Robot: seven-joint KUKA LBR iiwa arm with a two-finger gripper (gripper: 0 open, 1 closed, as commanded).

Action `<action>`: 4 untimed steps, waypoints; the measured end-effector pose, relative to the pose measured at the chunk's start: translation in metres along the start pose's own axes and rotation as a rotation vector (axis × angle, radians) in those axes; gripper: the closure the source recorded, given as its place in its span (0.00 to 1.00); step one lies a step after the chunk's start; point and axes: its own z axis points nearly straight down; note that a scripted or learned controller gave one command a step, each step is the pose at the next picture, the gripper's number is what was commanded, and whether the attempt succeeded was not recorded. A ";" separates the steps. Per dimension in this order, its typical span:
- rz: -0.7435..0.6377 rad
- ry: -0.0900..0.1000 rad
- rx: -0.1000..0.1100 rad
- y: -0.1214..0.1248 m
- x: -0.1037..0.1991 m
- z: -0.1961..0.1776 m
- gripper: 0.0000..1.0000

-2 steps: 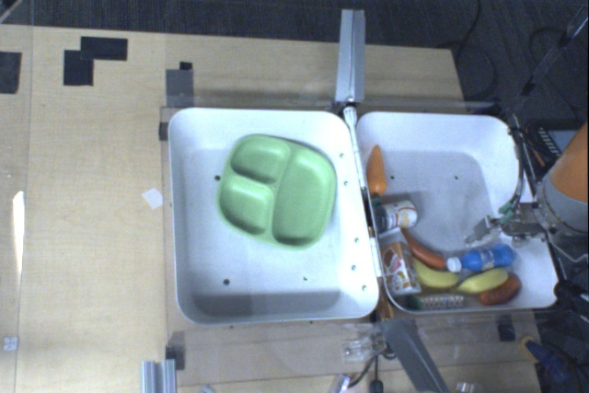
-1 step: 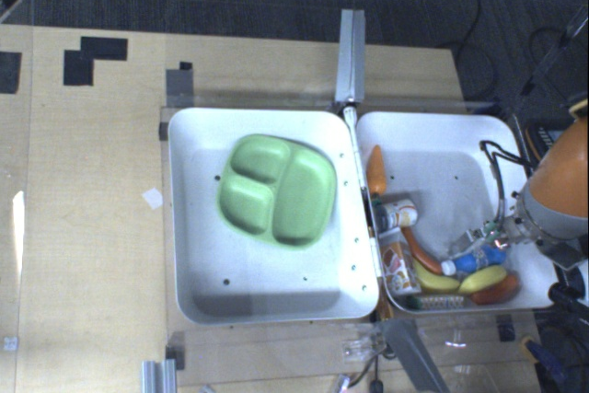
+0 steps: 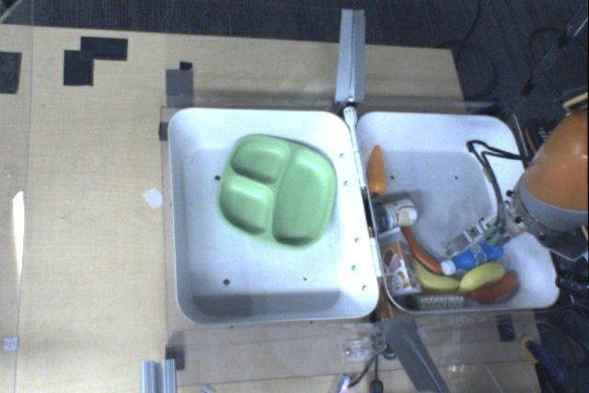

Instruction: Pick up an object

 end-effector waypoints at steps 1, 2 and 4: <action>-0.002 0.003 -0.005 0.004 0.001 -0.011 1.00; -0.154 0.011 0.006 0.037 0.023 -0.013 1.00; 0.197 0.010 0.009 0.028 0.083 -0.128 1.00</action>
